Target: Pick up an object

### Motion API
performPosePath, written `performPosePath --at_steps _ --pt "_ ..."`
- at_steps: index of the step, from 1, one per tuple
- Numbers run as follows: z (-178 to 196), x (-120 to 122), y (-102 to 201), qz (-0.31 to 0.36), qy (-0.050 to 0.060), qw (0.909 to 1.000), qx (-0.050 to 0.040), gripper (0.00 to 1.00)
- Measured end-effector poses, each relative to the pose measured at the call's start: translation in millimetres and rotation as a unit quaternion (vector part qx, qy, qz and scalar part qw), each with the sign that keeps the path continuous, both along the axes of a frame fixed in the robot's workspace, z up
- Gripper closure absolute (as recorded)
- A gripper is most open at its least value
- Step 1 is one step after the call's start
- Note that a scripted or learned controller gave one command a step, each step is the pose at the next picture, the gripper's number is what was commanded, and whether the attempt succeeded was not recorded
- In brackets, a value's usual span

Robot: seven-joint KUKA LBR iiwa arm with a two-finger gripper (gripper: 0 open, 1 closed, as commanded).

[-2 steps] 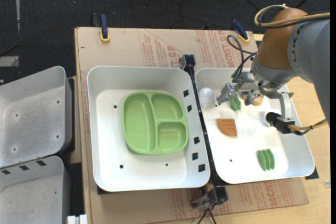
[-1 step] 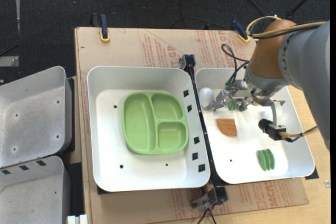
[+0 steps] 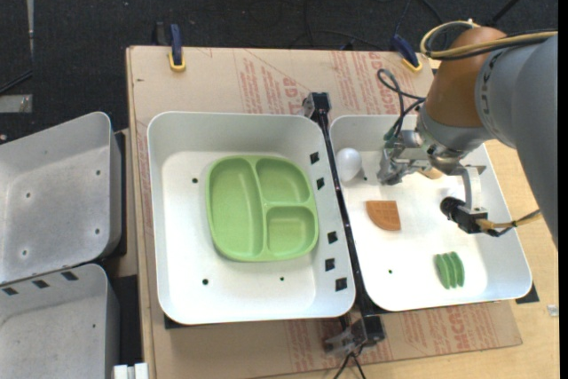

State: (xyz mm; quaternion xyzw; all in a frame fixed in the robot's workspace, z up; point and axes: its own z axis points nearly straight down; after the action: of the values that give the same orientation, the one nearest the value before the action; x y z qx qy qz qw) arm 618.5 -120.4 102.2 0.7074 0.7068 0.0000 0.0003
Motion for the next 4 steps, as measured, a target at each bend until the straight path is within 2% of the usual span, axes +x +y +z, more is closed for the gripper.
performPosePath --at_steps 1,3,4 --pt "55.3 6.1 6.6 0.001 -0.001 1.0000 0.0001 1.00" --pt "167.2 4.1 -5.0 0.002 -0.001 1.0000 -0.0004 1.00" --pt "164.4 16.1 38.3 0.003 -0.001 1.0000 -0.0003 1.00"
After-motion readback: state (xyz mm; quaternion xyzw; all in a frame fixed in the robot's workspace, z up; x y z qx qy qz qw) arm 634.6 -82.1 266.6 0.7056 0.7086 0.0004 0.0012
